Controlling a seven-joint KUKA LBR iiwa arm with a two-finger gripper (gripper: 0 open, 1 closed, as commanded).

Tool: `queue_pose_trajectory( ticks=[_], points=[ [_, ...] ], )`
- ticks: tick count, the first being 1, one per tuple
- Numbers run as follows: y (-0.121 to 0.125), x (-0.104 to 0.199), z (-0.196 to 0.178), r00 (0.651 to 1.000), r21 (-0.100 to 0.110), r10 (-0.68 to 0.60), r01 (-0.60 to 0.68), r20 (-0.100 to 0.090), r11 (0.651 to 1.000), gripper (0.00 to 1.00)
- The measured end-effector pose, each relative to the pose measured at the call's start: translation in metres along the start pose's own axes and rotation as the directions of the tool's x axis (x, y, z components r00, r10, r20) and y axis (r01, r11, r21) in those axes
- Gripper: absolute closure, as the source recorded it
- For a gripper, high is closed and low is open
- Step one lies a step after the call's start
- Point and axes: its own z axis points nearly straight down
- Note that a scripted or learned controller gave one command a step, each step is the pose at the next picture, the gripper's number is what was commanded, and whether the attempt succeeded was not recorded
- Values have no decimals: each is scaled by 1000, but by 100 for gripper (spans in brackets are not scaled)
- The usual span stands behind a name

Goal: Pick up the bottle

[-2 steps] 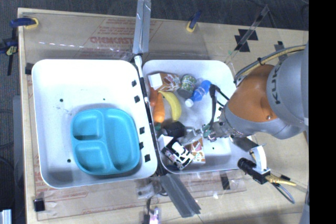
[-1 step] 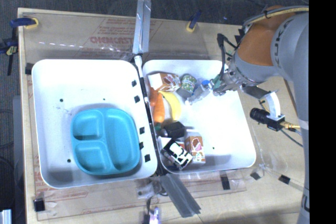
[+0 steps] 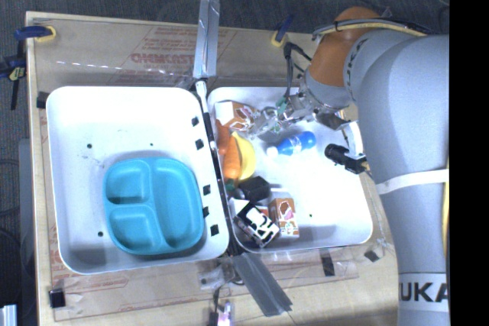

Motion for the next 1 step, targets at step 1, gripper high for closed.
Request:
queue_pose_trajectory(
  ticks=[1],
  points=[
    [7,5,-12,991,8,132,-132,1,991,0]
  ],
)
